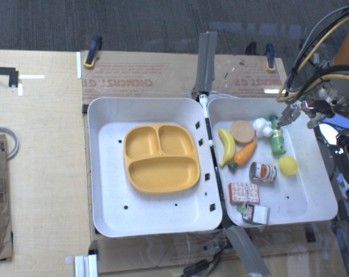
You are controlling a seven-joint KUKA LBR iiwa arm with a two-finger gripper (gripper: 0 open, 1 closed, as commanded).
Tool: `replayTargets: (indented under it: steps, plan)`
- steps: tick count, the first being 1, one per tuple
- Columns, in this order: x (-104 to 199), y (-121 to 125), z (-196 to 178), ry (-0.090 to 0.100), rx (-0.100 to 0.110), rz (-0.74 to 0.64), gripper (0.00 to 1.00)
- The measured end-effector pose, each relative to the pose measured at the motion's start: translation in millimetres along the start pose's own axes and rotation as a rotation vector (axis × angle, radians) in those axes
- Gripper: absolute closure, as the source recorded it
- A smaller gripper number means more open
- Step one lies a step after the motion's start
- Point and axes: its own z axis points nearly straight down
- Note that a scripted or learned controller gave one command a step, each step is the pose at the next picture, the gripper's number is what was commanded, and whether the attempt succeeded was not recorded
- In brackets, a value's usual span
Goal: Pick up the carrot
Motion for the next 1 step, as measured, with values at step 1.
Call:
replayTargets:
  steps: [1]
  plan:
    - [67.3, 12.4, 126.7, -0.001, -0.001, -0.261, 0.00]
